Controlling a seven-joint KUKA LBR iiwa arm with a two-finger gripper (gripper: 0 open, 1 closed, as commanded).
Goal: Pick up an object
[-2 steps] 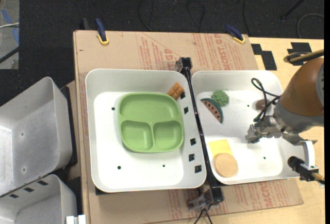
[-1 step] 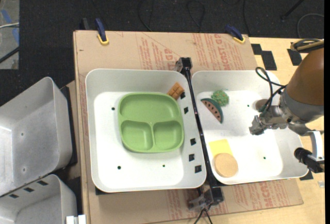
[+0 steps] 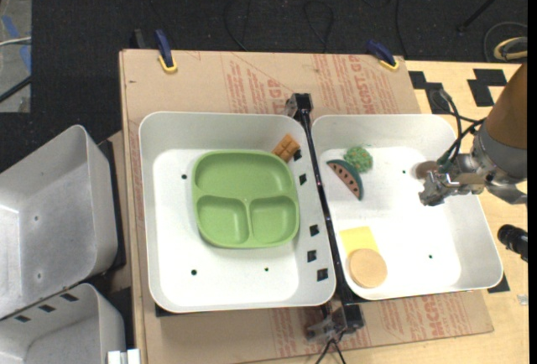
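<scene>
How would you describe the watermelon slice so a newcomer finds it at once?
Look in the right bin, near its upper left corner beside the divider. The watermelon slice is a small curved wedge, red with dark seeds and a green rind, touching a bushy green broccoli that lacks any red.

Two shallow white bins, left (image 3: 168, 186) and right (image 3: 453, 140), sit side by side on a cardboard-covered bench (image 3: 252, 73). Two yellow clamps (image 3: 166, 59) (image 3: 384, 59) grip the board's far edge.
</scene>
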